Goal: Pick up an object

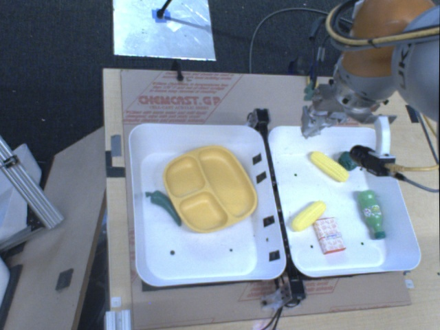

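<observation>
Across the bench sit two shallow white bins side by side, the left bin [148, 253] and the right bin [392, 253], meeting along a dark seam in the middle. Toward the back of the right bin lies a yellow corn cob [328, 166], its long axis slanting from upper left to lower right. A second yellow piece [309, 215] lies nearer the front, tilted the other way, from lower left up to the right, and just beside it on the right rests a small red and white box [330, 236]. Near the right wall a green bottle [372, 214] lies flat, running front to back with its cap end toward the front. A small dark green item [346, 161] sits just past the right end of the corn cob. The gripper [313, 125] hangs over the back edge of the right bin, just behind the corn cob and apart from it; nothing shows between its fingers, and whether they are spread or closed cannot be told from this angle. Over in the left bin a yellow divided tray [210, 188] lies flat, with a green pepper [165, 205] touching its left edge.
</observation>
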Robot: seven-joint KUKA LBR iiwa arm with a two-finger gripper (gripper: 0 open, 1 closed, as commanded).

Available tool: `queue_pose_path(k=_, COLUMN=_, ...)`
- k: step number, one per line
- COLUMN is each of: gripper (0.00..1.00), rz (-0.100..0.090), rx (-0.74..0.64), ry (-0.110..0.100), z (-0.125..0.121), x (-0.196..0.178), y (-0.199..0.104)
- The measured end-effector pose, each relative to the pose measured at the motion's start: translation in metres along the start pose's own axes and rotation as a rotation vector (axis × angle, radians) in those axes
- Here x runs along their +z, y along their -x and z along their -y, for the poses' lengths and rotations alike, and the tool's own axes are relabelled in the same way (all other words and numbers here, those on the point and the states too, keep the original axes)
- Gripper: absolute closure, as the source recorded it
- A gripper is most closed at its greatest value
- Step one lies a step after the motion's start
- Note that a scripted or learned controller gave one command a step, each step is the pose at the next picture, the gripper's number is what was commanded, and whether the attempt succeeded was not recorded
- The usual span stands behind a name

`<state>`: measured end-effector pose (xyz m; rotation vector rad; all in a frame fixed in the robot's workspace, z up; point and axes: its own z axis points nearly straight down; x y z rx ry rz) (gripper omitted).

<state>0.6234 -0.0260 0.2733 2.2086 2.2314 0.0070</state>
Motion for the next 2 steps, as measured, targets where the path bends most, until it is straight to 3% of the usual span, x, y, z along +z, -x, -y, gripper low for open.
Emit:
queue_pose_path(k=1, gripper=1.00, rz=0.000, rx=0.000, ry=-0.001, z=-0.006, x=0.001, y=-0.052)
queue_pose_path(k=2, gripper=1.00, rz=0.000, rx=0.000, ry=-0.005, z=-0.009, x=0.027, y=-0.104)
